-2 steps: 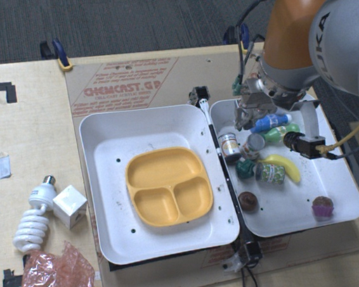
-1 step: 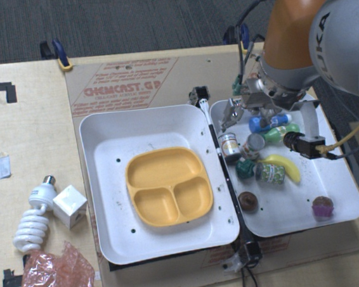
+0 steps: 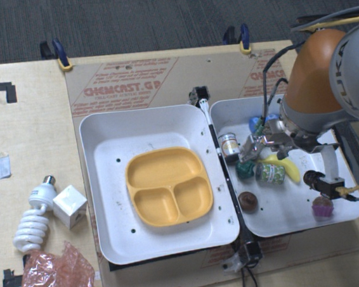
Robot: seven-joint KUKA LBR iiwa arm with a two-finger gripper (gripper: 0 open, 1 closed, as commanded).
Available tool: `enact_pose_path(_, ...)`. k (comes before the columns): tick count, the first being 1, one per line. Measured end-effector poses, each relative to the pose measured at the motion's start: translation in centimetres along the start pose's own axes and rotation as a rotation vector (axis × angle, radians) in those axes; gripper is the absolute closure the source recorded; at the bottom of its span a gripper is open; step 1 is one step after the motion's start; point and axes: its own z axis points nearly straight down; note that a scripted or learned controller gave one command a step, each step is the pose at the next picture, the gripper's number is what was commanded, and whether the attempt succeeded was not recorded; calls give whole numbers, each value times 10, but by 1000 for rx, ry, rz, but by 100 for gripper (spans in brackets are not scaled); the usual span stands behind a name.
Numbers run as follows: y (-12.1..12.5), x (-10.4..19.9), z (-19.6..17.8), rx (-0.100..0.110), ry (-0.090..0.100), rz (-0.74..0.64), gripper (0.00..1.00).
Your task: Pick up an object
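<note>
Camera view showed the gripper (image 3: 254, 146) low in the right bin (image 3: 283, 221), among a small can (image 3: 229, 144), a banana (image 3: 282, 165) and a green object (image 3: 271, 174). Whether the jaws were parted or closed, I could not tell. A yellow divided tray (image 3: 169, 186) lay in the left bin (image 3: 113, 242).

"CHEMCAST" on brown sheet (image 3: 122, 82), "KUKA" on arm (image 3: 344, 71)
</note>
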Motion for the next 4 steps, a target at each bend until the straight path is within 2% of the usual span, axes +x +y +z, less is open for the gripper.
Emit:
enact_pose_path(1,-4,-37,81,-20,-5,0,0)
enact_pose_path(2,-22,-38,86,-48,-8,-5,0)
enact_pose_path(3,-51,-37,87,-39,-5,-3,0)
enact_pose_path(4,-52,-41,80,-34,-9,3,100)
